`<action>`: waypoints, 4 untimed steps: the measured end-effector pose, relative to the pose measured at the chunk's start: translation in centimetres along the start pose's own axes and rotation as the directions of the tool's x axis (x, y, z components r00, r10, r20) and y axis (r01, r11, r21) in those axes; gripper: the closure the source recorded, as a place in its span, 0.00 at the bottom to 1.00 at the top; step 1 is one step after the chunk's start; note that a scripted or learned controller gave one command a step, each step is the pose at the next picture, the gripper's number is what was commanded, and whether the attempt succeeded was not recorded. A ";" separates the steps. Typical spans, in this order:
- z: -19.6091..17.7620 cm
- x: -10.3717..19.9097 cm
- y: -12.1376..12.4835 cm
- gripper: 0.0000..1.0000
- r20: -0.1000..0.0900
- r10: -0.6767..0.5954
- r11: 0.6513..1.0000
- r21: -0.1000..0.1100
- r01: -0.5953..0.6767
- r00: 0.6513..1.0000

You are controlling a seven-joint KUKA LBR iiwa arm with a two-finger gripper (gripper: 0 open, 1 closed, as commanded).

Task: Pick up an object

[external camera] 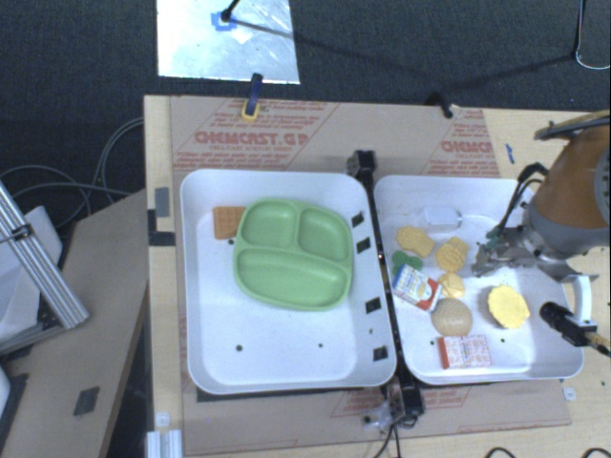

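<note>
The gripper [489,256] sits low in the right-hand bin [420,370], at the right of the frame, hanging from the grey arm [563,208] with its orange band. It is small and dark against the white floor, and whether it is wide, narrow or clasping anything cannot be told from this slanted view. Its tip lies just beside a ridged yellow piece [452,253], and below it, to the right, rests a round yellow disc [507,306].

Further left in the same bin are a pale yellow oval [414,240], a small yellow bit [452,284], a tan bun-shaped ball [452,318], a tilted packet printed in red, white and green [414,285], and a flat red-and-white sachet [465,352] near the lower wall. A clear, faintly visible item [441,218] lies near the upper wall.

The left-hand bin [205,351] holds a green divided plate [293,254] with three compartments, and an orange cracker-like square [227,221] touching its upper left edge.

Both bins sit on a brown printed board [286,132].
</note>
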State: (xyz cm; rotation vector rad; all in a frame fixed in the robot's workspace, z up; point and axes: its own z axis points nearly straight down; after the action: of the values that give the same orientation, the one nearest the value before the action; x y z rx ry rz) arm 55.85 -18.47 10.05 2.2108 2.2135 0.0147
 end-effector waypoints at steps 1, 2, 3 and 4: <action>-4.6 -0.3 0.9 1.00 -0.001 -0.003 1.000 0.010 0.003 1.000; -10.7 -1.2 0.8 1.00 0.000 -0.002 1.000 0.008 0.002 1.000; -12.5 -1.2 1.0 1.00 -0.001 -0.003 1.000 0.011 0.003 1.000; -13.5 3.7 4.0 1.00 -0.003 -0.008 1.000 0.010 0.008 1.000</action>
State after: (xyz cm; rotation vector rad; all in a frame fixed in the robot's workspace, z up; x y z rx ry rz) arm 59.66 -14.75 23.64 2.2083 2.2288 0.0065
